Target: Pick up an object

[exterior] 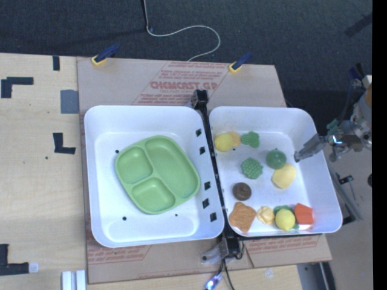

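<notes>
Hand (300, 154) above right bin's (314, 125) right edge, near yellow toy (283, 176).

2 bins are set side by side on the bench (36, 162). A divided tray (157, 174) is laid in the left bin (100, 125). Small toy foods (260, 180) are scattered in the right bin (302, 122). The gripper (302, 153) is seen over that bin's right edge.
</notes>
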Controlling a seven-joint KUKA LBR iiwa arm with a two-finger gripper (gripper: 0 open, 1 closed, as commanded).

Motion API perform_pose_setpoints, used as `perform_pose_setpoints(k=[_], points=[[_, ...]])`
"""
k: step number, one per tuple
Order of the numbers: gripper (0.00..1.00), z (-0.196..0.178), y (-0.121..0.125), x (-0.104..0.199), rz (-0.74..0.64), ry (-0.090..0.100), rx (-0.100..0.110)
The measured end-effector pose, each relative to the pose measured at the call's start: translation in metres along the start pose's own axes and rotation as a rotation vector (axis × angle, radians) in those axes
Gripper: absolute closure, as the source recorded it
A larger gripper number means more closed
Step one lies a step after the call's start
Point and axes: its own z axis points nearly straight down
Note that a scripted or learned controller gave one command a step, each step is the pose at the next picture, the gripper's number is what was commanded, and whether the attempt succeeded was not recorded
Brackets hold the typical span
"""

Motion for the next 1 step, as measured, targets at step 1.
perform_pose_setpoints(k=[1], points=[[0.0,0.1228,0.0042,0.0447,-0.003,0.006,0.011]])
